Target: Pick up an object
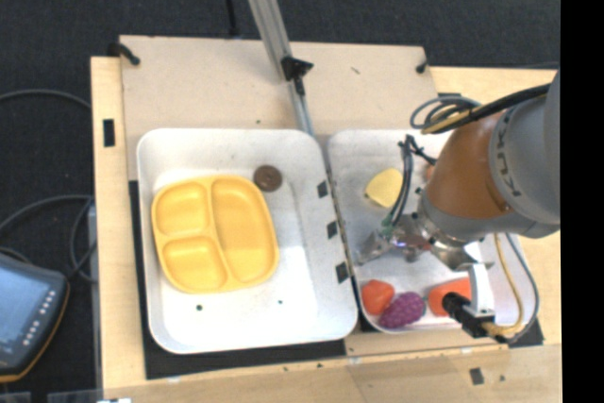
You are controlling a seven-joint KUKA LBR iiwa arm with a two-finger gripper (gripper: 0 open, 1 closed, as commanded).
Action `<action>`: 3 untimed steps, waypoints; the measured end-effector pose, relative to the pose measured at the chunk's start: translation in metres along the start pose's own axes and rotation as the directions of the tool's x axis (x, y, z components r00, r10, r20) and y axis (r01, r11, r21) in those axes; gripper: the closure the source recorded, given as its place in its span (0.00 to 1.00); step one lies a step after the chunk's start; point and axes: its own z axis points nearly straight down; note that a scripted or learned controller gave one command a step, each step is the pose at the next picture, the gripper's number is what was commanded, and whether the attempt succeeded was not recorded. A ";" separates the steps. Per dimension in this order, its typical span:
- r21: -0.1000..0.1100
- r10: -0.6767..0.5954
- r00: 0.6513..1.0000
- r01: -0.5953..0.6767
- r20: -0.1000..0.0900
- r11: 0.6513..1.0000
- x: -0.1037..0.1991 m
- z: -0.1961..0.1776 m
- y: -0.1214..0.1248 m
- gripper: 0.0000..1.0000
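1. Two white bins sit side by side on the surface (pixel 208 85); the left bin (pixel 302 297) holds a yellow divided tray (pixel 215 231) and a small brown disc (pixel 268 177).
2. The tool (pixel 396 243) hangs low inside the right bin (pixel 351 156); whether it is open or closed cannot be told.
3. A red object (pixel 377 295), purple grapes (pixel 406 309) and an orange object (pixel 444 295) lie along that bin's near edge; a yellow piece (pixel 382 187) lies farther back.

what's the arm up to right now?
The arm is reaching down into the right bin, over a yellow piece, a red-orange piece, a purple grape cluster and an orange piece. Nothing looks lifted yet. The left bin holds a yellow divided tray and a small brown disc.
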 end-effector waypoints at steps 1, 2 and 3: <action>-0.006 0.004 1.000 -0.004 -0.004 1.000 0.001 -0.011 0.003 1.00; -0.015 -0.008 1.000 0.008 0.001 1.000 0.016 -0.106 0.086 1.00; -0.002 -0.006 1.000 0.006 0.003 1.000 0.013 -0.101 0.082 0.00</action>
